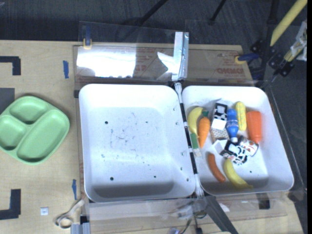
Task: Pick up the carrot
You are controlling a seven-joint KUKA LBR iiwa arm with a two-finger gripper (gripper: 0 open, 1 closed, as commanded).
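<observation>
Bench [44, 179]: light wood, black corner marks.
On it: two white bins [131, 135] side by side; green divided plate [32, 128] at left.

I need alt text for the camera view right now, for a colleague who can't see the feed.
Overhead view of two white bins side by side: the right bin holds a jumble of toy food, including an orange carrot, bananas and a small blue bottle. The left bin adjoins it, and a green divided plate sits on the bench to its left.
</observation>
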